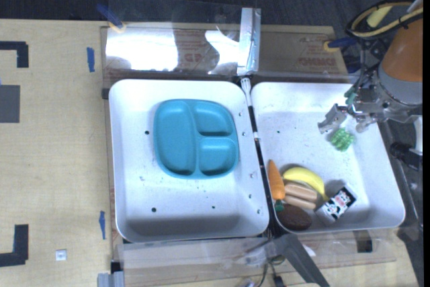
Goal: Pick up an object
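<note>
My gripper [345, 123] hangs over the upper right part of the right bin [289, 111], open, with one finger [329, 120] to the left and the other to the right. A small green bumpy object [342, 140] lies on the bin floor just below and between the fingertips; nothing is clamped. Toward the bin's front lie an orange carrot [272, 179], a yellow banana [304, 177], a tan sausage-like bun [301, 193], a dark brown round piece [295, 216] and a small black-and-white carton [338, 203].
The left bin [134, 185] holds a blue divided plate [196, 138]. A clear plastic sheet and a metal bracket [247, 40] stand behind the bins. Yellow and black cables [383, 10] run at the upper right beside the arm's orange band [406, 57].
</note>
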`<act>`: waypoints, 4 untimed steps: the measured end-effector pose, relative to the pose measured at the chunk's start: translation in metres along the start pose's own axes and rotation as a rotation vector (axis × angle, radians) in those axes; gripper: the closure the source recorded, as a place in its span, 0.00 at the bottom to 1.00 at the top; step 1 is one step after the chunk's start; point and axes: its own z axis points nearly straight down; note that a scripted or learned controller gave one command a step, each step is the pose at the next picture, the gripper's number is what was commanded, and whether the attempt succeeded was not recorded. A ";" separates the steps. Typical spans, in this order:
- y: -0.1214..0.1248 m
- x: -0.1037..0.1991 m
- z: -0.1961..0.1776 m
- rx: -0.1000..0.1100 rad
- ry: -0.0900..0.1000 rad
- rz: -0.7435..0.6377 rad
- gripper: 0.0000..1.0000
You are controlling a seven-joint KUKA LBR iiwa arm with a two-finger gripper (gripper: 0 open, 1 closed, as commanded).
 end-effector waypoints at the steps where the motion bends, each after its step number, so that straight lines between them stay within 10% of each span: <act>1: 0.029 -0.030 0.086 -0.007 -0.003 0.006 0.00; 2: 0.025 -0.033 0.094 -0.019 -0.001 0.014 0.00; 3: 0.071 -0.024 0.034 -0.006 -0.001 0.400 0.00; 4: -0.003 -0.006 0.057 0.002 0.000 0.207 0.00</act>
